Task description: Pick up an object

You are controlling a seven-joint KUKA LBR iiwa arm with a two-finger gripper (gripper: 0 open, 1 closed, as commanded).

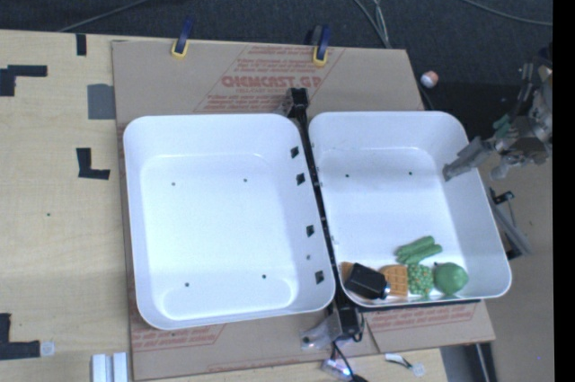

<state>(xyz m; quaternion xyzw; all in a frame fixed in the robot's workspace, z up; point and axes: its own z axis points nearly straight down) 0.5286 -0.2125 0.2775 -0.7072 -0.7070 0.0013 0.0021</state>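
Nearest the camera, along the front wall of the right-hand shallow white plastic bin (pixel 386 133), lies a tight row of four small things: a black boxy block (pixel 366 281) at the left, tilted; an orange, waffle-textured piece (pixel 393 280) touching it; a green knobbly piece (pixel 419 279) next; and a round green ball (pixel 450 278) at the right end. Just behind them lies a fifth, an elongated green pod-shaped piece (pixel 417 249), slanted, its lower end near the knobbly piece. Any of these five could serve as the object to pick up, and none of them is lifted; all rest on the bin floor.

The left-hand shallow white plastic bin (pixel 144 146) sits beside it, the two bins touching along a black clipped seam. Both rest on a brown cardboard sheet (pixel 260 79) laid over the pale wooden tabletop (pixel 45 218), with two clamps, yellow-and-blue, on the sheet's far edge.

Farther back, at the right bin's far right rim, the grey end effector (pixel 463 160) hangs over the edge, well apart from the cluster. How wide it is open cannot be told; nothing is visible in its hold.

The task looks to be at the approach step, with no grasp begun. The next move would call for travelling toward the near wall and descending on one item, likely the ball or the pod, since the others are packed close.
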